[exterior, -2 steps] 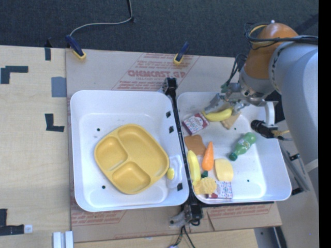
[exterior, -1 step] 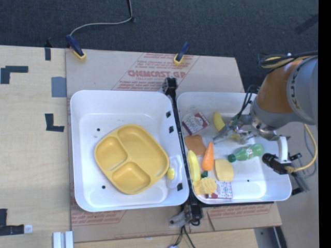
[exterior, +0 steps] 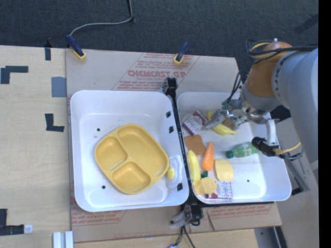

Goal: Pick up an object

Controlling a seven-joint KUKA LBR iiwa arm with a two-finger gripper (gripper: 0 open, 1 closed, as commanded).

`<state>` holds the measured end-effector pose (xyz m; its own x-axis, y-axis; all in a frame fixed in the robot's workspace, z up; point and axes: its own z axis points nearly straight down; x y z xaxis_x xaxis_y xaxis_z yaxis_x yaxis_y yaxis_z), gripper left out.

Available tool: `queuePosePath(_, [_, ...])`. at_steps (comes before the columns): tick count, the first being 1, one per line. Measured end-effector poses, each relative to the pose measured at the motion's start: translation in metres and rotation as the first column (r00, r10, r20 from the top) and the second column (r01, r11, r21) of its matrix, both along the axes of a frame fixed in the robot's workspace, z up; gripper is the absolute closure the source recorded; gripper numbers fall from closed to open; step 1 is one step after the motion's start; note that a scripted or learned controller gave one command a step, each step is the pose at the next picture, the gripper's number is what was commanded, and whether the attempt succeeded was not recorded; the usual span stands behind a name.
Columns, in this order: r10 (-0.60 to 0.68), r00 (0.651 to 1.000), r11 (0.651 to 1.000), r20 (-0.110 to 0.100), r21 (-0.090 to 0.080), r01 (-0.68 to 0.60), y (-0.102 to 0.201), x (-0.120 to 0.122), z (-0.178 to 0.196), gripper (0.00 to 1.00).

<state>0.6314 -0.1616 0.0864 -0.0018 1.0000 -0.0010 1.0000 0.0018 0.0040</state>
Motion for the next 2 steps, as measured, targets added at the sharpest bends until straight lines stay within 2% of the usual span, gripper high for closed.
queuePosePath(1, [-0.004, 1.0, 1.0, -0.019, 0.002, 0.004, 0.0324, 0.0344, -0.0023, 0.0])
queuePosePath(2, [-0.002, 1.0, 1.0, -0.019, -0.002, 0.002, 0.0311, 0.0343, 0.0076, 1.0])
